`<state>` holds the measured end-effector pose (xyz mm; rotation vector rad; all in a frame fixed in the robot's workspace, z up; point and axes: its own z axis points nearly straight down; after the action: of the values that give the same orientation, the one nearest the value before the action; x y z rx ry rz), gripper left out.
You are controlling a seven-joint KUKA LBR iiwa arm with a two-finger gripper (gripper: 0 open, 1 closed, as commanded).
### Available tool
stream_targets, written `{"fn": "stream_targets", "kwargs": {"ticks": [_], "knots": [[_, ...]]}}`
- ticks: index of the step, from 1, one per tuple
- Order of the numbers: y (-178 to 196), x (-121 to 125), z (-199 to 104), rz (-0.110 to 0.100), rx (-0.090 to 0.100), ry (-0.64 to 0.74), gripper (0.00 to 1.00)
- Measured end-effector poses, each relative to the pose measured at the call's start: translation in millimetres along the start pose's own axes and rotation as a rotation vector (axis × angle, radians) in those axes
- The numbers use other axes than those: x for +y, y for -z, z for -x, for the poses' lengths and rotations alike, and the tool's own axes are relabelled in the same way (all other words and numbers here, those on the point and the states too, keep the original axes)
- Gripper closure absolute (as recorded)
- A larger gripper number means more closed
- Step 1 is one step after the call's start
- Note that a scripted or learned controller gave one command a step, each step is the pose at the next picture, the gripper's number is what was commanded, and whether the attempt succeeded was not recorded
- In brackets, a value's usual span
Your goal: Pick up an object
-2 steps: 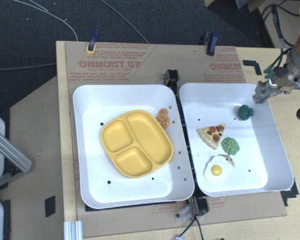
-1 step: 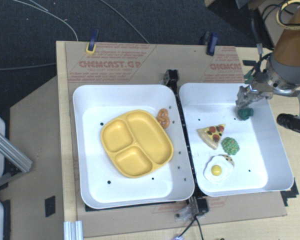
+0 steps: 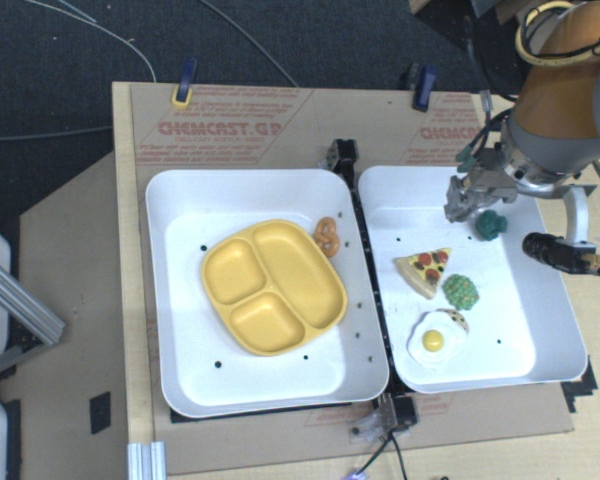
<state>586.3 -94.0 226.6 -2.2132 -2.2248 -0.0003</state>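
The hand (image 3: 467, 204) hangs low at the upper right of the frame, over the right bin (image 3: 550, 358), just beside a dark green toy (image 3: 491, 225); whether it is spread or pressed together I cannot tell. A pizza slice (image 3: 423, 269), a green lump (image 3: 461, 290) and a fried egg (image 3: 436, 338) lie below it.

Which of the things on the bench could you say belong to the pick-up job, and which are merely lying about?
Belonging to the job:
- gripper, low in the right bin
- dark green toy beside it
- pizza slice
- light green toy
- fried egg

Lying about:
- yellow divided tray in the left bin
- small tan toy at the tray's edge
- blue clamps
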Motion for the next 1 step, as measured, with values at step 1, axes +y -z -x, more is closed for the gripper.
{"fn": "stream_targets", "kwargs": {"ticks": [1], "knots": [[10.1, -2.2, -54.1, 0.002, 0.0, 0.001, 1.0]]}}
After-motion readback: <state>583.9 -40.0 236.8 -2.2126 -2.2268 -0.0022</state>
